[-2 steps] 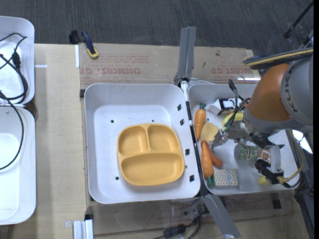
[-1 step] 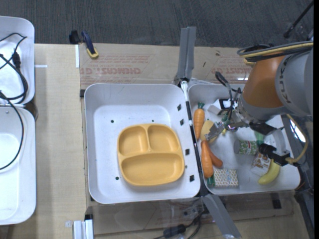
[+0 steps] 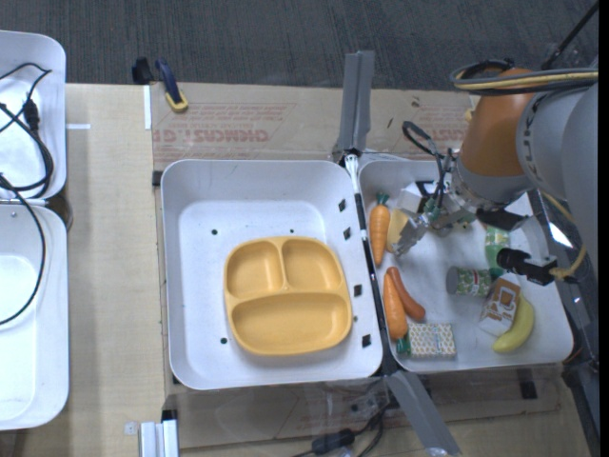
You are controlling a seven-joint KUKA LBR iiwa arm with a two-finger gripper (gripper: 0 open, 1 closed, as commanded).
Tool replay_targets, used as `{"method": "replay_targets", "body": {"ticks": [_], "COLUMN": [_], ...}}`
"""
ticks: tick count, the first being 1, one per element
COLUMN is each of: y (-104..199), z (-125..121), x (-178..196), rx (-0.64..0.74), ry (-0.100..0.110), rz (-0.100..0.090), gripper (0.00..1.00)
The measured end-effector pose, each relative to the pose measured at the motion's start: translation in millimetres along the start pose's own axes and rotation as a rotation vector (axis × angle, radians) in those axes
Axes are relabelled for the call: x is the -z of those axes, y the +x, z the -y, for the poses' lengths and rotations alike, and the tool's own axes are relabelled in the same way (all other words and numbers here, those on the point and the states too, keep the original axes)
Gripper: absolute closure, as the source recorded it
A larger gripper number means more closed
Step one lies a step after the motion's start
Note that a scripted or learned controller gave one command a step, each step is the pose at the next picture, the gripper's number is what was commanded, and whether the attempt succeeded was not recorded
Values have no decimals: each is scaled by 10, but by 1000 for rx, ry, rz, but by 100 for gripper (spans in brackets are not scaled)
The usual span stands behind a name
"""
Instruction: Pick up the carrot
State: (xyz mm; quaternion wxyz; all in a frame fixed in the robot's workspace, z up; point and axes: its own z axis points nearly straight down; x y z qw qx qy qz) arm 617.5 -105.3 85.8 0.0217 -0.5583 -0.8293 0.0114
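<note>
The grey arm with its orange band is reached in from the right so that the two-finger gripper (image 3: 411,237) is brought low over the upper left part of the right-hand shallow white bin (image 3: 561,346), just beside the orange carrot with a green stalk end (image 3: 379,231). The carrot is laid lengthwise against the bin's left wall, stalk end up, which leaves little room on its wall side for a finger. The metal fingers (image 3: 403,240) are seen slightly apart and angled toward the carrot, with nothing clamped between them; the carrot is judged not yet grasped. Lower along the same wall a second orange carrot-like piece (image 3: 393,305) and a red sausage-shaped item (image 3: 411,300) are lying touching each other, and either could be mistaken for the target. A speckled rectangular sponge (image 3: 431,340), a small green can (image 3: 469,280), a brown snack packet (image 3: 501,303) and a yellow banana (image 3: 515,328) are scattered well apart from the gripper. In the left-hand white bin (image 3: 190,350) a yellow divided plate (image 3: 287,295) is resting.
</note>
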Motion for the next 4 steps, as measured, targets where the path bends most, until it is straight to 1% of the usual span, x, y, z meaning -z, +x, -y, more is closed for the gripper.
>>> {"method": "replay_targets", "body": {"ticks": [1,2,3,4], "y": [-40,608,1272,1073], "z": [-4,-255,612,1011], "x": [98,1057,996,982], "rx": [0,-202,-79,-6], "ry": [-10,-45,-42,-41], "rz": [14,20,22,22], "gripper": [100,100,100,100]}}
